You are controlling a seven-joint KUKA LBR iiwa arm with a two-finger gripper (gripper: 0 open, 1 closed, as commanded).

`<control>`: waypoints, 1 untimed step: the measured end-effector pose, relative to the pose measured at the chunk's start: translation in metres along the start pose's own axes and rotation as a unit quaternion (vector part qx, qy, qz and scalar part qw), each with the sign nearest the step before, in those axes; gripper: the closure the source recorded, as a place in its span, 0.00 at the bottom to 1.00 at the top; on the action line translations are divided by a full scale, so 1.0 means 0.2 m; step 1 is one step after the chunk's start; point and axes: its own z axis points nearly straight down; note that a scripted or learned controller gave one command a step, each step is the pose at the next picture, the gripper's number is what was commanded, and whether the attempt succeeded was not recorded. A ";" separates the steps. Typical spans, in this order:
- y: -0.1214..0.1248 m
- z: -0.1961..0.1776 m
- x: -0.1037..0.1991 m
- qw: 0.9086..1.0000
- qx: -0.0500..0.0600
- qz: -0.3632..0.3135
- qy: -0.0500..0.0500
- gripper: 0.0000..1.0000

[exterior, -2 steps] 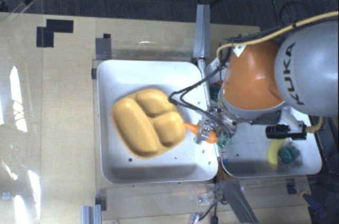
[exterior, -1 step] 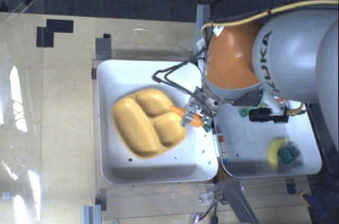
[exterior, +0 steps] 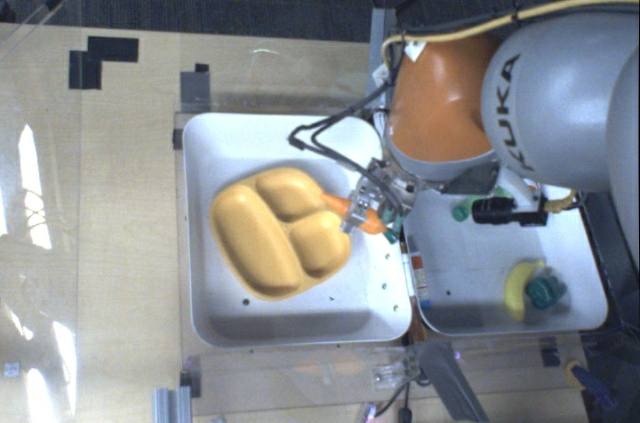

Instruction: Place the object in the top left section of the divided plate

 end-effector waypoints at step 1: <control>0.01 -0.06 -0.01 1.000 -0.002 -0.002 -0.003 1.00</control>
